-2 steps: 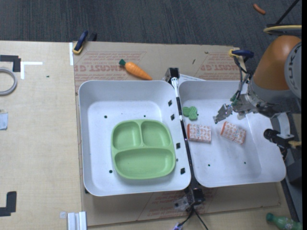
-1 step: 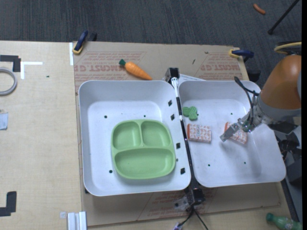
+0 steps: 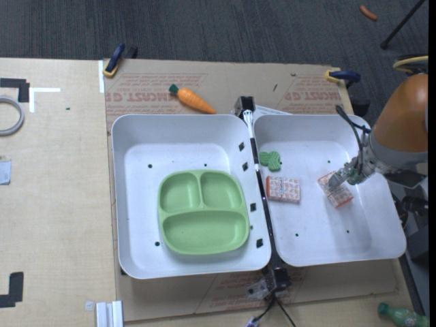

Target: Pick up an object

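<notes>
Camera view, read left to right with the central divider clip (image 3: 245,105) as landmark. Left of it: cardboard-covered bench (image 3: 54,182), a toy carrot (image 3: 193,99) just up-left, and the left bin (image 3: 136,203) bearing a green sectioned plate (image 3: 203,212). Right of it: the right bin (image 3: 306,240) with a green toy (image 3: 270,159), a small printed box (image 3: 283,189) and a crinkled packet (image 3: 338,191). The gripper (image 3: 343,178) is down at the packet; its opening cannot be told. Judged stage: grasp attempted, lift outstanding. Dark carpet lies beyond.

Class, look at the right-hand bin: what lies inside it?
Inside the right bin: a green toy, a small box and a packet partly covered by the gripper.
</notes>
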You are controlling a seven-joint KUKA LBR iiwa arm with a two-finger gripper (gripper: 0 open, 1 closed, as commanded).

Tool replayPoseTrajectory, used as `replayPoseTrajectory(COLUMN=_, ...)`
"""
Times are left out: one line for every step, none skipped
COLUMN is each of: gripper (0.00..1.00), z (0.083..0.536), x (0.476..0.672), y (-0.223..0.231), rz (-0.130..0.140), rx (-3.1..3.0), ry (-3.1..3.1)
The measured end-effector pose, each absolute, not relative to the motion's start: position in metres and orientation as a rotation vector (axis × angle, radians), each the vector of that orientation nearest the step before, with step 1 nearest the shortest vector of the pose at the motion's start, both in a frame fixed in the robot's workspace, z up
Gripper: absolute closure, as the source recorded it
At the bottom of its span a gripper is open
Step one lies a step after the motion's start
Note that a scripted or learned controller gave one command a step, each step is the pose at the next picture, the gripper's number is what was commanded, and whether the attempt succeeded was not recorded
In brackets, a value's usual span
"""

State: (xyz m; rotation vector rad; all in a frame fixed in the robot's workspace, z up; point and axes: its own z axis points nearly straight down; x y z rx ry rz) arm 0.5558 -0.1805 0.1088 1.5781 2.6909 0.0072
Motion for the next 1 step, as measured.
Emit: replayPoseTrajectory(gripper=1.0, z=0.2041, x=0.5752, y=-0.1378, rz=0.001, rx=1.261, ry=2.873)
